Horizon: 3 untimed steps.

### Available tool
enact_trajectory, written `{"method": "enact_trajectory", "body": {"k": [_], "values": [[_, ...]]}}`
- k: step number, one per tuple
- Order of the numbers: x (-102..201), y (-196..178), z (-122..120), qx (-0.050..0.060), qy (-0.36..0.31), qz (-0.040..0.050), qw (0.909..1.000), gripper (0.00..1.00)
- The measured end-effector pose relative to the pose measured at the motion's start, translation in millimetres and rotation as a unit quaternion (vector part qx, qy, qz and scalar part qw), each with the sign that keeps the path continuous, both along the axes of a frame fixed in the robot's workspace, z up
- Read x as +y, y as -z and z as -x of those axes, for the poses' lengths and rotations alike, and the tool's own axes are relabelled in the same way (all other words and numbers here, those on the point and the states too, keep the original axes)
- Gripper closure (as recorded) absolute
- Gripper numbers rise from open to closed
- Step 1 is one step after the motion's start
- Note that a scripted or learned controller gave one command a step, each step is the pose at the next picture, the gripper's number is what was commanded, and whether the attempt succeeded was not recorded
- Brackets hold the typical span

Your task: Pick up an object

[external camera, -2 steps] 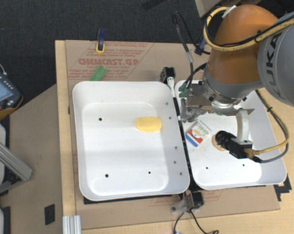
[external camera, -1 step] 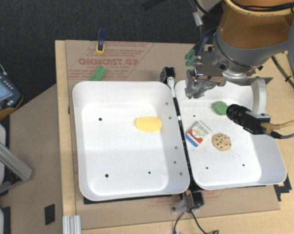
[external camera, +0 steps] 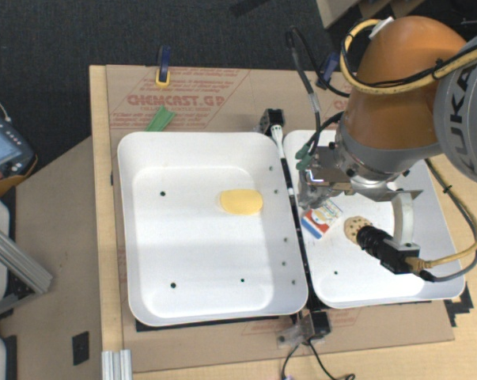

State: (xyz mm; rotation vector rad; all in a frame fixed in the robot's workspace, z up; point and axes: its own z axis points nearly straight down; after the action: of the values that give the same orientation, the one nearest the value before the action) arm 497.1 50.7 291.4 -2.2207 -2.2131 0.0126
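Observation:
A yellow oval object (external camera: 240, 202) lies flat near the middle of the left bin (external camera: 143, 236). In the right bin (external camera: 357, 287), a small red, white and blue packet (external camera: 316, 223) lies close to the bin's left wall. A round tan speckled piece (external camera: 352, 227) rests just right of the packet. My gripper (external camera: 316, 190) hangs low over the right bin's left part, directly above the packet's far end. The wrist hides what is under it.
The two bins meet at a dark divider (external camera: 293, 212) just left of the gripper. A green strip (external camera: 160, 119) and a blue-and-yellow clamp (external camera: 164, 68) sit on the cardboard behind the left bin. The arm covers the right bin's far half.

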Motion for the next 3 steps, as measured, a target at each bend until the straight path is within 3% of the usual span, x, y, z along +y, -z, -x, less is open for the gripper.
{"method": "enact_trajectory", "body": {"k": [1,2,3], "values": [[43.6,-156.2,-1.1,-0.015,-0.004,-0.0032,0.9999,1.0],[58.7,-10.3,-20.0,0.002,-0.002,0.001,1.0,1.0],[15.3,-111.9,7.1,-0.01,0.0,-0.0012,0.9999,1.0]]}}
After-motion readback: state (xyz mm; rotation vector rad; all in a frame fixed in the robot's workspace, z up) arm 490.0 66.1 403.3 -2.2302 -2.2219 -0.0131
